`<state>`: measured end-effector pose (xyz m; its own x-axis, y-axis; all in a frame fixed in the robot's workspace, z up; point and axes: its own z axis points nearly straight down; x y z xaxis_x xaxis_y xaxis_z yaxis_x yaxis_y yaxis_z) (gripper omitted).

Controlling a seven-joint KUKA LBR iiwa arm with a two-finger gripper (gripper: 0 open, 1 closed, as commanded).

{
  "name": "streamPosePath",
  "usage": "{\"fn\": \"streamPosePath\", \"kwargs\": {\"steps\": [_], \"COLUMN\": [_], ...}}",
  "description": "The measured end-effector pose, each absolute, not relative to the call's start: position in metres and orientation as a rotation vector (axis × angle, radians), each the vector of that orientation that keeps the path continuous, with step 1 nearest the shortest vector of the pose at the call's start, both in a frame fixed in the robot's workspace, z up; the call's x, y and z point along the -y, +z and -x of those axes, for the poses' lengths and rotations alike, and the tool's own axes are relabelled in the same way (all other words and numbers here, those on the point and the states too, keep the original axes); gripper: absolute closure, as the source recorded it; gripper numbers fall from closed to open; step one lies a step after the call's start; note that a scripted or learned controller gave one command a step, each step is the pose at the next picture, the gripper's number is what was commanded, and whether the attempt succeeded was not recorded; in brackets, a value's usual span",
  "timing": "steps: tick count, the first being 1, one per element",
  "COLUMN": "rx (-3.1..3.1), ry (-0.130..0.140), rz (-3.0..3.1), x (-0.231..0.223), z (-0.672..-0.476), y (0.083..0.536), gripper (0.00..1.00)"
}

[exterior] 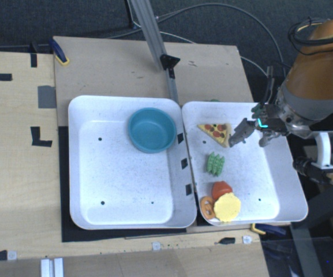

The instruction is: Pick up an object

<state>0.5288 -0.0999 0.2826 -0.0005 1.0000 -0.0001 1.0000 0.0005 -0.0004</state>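
The right bin (270, 178) holds a pizza slice toy (214, 131) near its far left. A green ridged piece (215, 163) lies in the middle, and a red piece (221, 187), a yellow piece (227, 207) and a small orange piece (206, 208) cluster at the front left. A blue bowl (152, 130) sits upright in the left bin (97, 172). My gripper (253, 135) hovers over the right bin's far side, just right of the pizza slice. It is open with nothing between its fingers.
A grey metal pole (152, 30) slants in from the top toward the seam between the bins. Cables run across the dark floor behind the bench. The arm's orange band (313, 68) stands over the right bin's far right corner.
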Motion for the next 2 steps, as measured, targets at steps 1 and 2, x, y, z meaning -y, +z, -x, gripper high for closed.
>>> {"fn": "streamPosePath", "kwargs": {"steps": [1,2], "rx": [2.222,2.22], "ry": [0.001,0.004], "rz": [2.221,2.219], "x": [0.1,0.095], "z": [-0.529,-0.524], "y": [0.283,0.239], "gripper": [0.0,0.0]}}
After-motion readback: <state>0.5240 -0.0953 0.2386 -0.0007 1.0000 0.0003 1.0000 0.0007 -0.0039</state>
